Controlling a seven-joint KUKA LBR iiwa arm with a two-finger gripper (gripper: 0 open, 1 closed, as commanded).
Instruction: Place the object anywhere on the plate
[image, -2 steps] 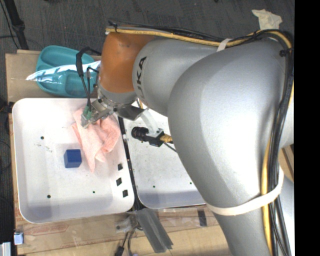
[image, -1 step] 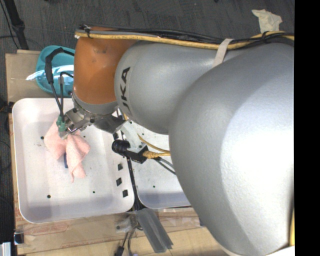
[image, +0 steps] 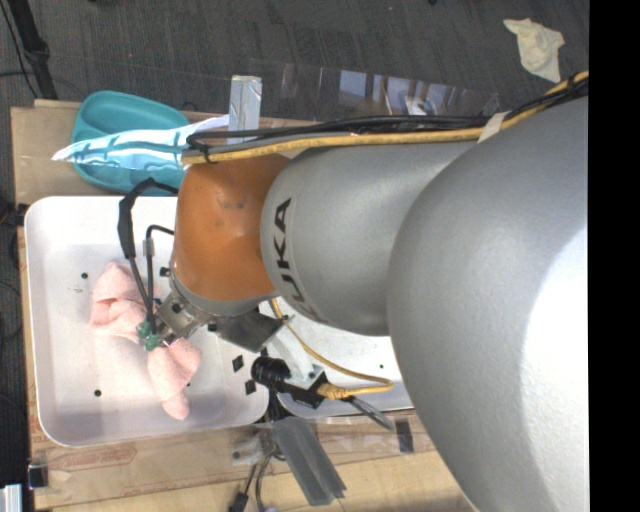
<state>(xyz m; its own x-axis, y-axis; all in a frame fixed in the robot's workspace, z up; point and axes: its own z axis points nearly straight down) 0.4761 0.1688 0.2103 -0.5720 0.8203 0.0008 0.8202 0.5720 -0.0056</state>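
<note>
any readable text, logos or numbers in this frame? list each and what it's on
"UKA": black letters, turned sideways, on the grey arm beside the orange band; the arm's curve hides any letter before them.
The teal and white bag behind the white bin has a printed pattern, too blurred to read.
No other text or numbers can be read.

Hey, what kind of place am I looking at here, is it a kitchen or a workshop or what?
Most likely a robotics lab or test cell, not a kitchen. A big grey KUKA arm with an orange band reaches over a shallow white bin on a wooden bench, a pink soft object lies in the bin, and cables run along the arm.
</note>
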